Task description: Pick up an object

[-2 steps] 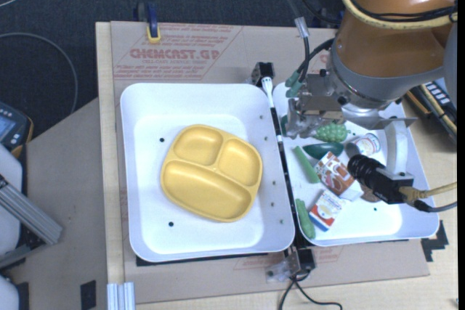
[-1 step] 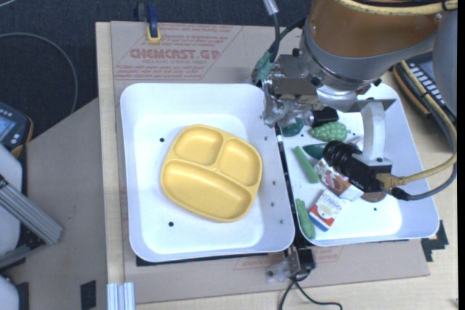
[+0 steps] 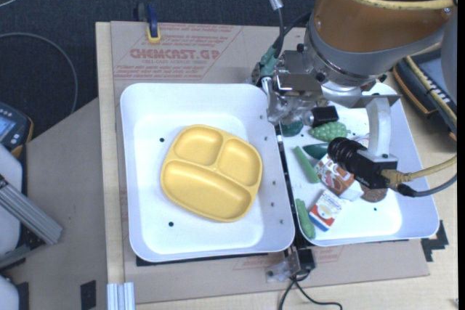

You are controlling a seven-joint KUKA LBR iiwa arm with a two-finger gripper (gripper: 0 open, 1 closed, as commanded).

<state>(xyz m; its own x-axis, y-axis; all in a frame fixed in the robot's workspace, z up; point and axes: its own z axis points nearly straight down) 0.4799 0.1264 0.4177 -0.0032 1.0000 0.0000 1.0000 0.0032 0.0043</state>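
Visitor: Position of the tool [image 3: 285, 118] is asked for, please.

Technician: It is seen low over the far left corner of the right bin [image 3: 418, 218], just beside the wall that is shared with the left bin [image 3: 138, 156]. Both bins are carried by the worktop [image 3: 76, 156].

Visitor: Is something gripped by it?

Technician: That cannot be told. The tip is partly hidden by the wrist, so it cannot be decided whether it is released or clenched. A dark green piece [image 3: 292, 129] is seen directly under the tool. Whether it is touched or only very near cannot be told.

Visitor: Where are the things that could be picked up?

Technician: A bumpy green piece [image 3: 330, 132] is placed just to the right of the tool. Nearer to the camera than the tool, a teal wedge [image 3: 316, 150] and a long green stick [image 3: 306, 165] are laid close to the shared wall. Beyond these, still nearer to the camera, a red-and-white packet [image 3: 336, 174] and a small carton [image 3: 325, 210] are found, with a second green stick [image 3: 305, 220] beside the carton. A brown round piece [image 3: 374, 194] is seen to the right of the packet. To the left of the tool, well apart from it, a yellow divided plate [image 3: 211, 172] is laid flat in the middle of the left bin, with its compartments turned upward.
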